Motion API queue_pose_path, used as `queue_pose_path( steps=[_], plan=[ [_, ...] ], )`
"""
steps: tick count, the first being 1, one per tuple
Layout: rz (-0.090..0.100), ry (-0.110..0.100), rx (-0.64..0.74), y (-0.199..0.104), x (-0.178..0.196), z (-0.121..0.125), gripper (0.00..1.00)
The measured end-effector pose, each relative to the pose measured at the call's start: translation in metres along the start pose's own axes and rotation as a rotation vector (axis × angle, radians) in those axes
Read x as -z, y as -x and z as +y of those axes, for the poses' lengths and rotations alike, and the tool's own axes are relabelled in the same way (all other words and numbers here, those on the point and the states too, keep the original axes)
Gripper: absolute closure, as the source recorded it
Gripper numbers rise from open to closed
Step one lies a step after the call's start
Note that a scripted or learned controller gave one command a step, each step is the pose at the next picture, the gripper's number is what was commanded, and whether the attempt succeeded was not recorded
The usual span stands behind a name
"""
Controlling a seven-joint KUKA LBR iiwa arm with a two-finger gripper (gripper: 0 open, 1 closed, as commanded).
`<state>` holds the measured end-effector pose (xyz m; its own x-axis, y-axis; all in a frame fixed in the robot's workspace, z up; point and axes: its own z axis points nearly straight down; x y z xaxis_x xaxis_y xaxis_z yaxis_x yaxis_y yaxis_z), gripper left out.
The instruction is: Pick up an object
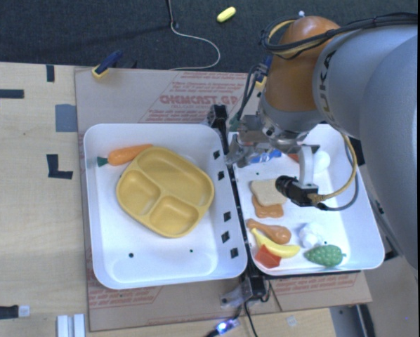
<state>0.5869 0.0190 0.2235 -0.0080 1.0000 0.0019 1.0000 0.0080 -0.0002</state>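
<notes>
Nearest the camera, in the right bin (354,220), a green lumpy vegetable (326,255) is seen well on the near side of the slice of toast (267,196) and off to the toast's right in the view. A red wedge (266,259) is found straight on the near side of the toast, with a banana (283,249) laid across it. A white lump (309,235) is set between the banana and the green vegetable, a little closer to the toast than either. A drumstick (268,229) is laid just beside the toast's near edge. These are the things offered for picking, and none is seen in the pincer (251,152). Level with the toast, across the wall where the bins meet, a yellow compartment plate (166,190) is laid in the left bin (105,248). A carrot (126,154) is placed farther back than the toast and well to its left in the view, against the plate's far edge. The pincer is held just beyond the toast, above the far stretch of that shared wall; whether it is wide or narrow cannot be told. A small orange-red piece (294,157), too small to be identified, is seen beyond the toast and slightly to its right. Both bins are carried on a printed cardboard sheet (161,100) upon the table (27,188). Far beyond the toast, a blue and yellow thing (106,63) is seen at the cardboard's far left corner, then a thin cable (196,42) and a yellow capsule (226,14) on the dark floor (69,12)
</notes>
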Motion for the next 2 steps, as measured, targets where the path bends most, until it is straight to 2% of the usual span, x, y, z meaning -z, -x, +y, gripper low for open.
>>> queue_pose_path(
  steps=[1, 2],
  plan=[
    [-0.002, -0.003, -0.005, -0.021, -0.008, -0.012, 1.0],
    [-0.002, -0.001, -0.006, -0.007, 0.004, -0.001, 1.0]
  ],
)
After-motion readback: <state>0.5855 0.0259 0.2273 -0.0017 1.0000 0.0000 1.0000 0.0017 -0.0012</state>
